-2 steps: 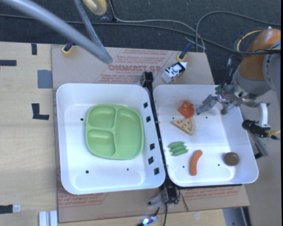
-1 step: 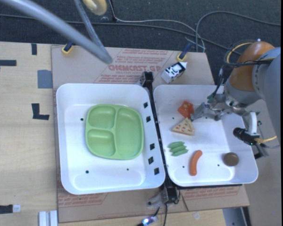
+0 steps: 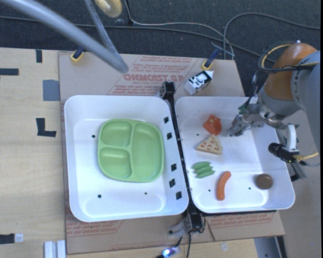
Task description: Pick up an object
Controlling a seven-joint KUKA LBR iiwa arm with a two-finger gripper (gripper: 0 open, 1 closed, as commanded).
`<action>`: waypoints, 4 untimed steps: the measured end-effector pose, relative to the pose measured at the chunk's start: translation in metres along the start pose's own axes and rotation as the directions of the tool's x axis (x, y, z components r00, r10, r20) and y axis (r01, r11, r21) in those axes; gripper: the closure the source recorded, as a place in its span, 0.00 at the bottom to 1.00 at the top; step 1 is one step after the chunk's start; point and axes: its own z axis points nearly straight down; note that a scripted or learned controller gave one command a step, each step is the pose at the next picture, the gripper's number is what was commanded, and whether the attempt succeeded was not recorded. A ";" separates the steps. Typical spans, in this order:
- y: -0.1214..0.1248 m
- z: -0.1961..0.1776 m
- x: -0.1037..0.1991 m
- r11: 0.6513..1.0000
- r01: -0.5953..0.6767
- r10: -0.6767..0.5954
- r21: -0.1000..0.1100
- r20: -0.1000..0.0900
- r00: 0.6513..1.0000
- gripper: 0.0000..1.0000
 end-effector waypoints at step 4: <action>-0.024 -0.169 0.041 1.000 0.002 -0.002 0.002 -0.004 1.000 1.00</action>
